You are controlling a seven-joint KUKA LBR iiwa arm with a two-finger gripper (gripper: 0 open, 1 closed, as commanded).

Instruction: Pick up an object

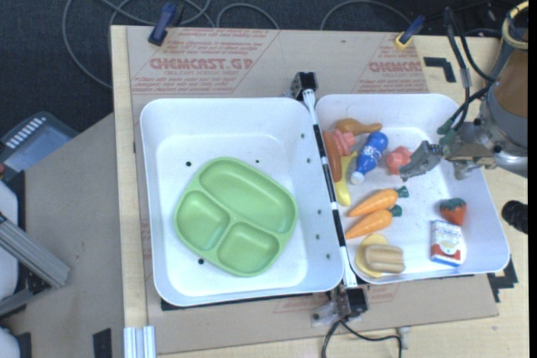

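Grey metal is what I read first: my arm [503, 109] reaches in from the right over the right bin [497, 251], its gripper [417, 161] low above the floor, dark fingers a narrow gap apart with nothing between them. Just left of the tips lies a small red object [398, 158], then a glossy blue-and-white bottle [368, 155]. 2 smooth orange carrots [372, 211] lie below, with a tan bun [380, 256], a strawberry [453, 211] and a small carton [447, 243] near them. The left bin [168, 130] holds a matte green divided plate [236, 215] with 3 compartments.
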